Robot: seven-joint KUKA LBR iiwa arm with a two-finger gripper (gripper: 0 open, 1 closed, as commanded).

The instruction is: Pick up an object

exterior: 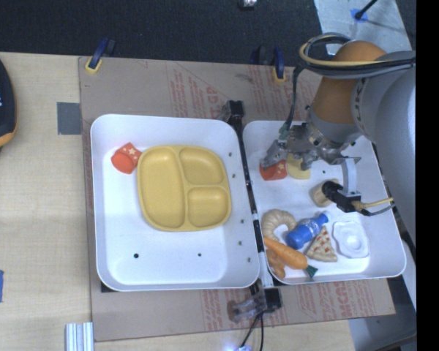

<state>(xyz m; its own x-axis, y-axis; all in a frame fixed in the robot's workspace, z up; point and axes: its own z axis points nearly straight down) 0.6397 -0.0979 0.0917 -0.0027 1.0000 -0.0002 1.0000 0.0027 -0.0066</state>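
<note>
- Gripper, low over the right bin; whether it is apart or closed cannot be told
- Red object just below-left of it, contact unclear; pale yellow piece beside
- Nearer in this bin: croissant, blue bottle, carrot, pizza slice
- Left bin: yellow divided tray, red block

The grey arm comes in from the right, and its orange band sits just above the wrist. The gripper hangs below the wrist and points down and to the left. Its metal fingers are too blurred to read.
</note>
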